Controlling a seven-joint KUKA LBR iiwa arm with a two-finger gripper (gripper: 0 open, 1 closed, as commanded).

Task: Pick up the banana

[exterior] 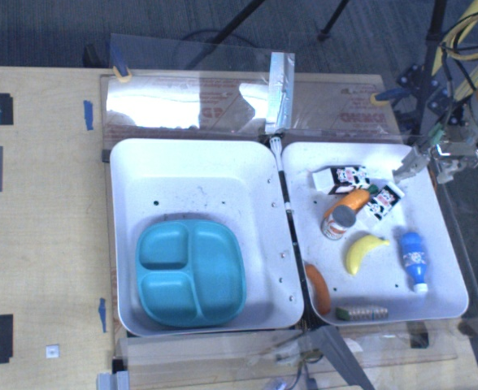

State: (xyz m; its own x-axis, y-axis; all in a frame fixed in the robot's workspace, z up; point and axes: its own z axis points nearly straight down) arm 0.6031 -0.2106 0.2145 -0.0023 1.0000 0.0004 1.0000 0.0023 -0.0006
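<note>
The banana (363,250) is lying in the right bin (454,295) near its front edge, while the hand (422,159), its grip impossible to tell, is hovering over the bin's back right corner.

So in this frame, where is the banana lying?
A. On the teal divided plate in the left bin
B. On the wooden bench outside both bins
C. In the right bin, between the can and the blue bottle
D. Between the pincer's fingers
C: the banana lies on the floor of the right bin, with the can to its left and the blue bottle to its right.
</note>
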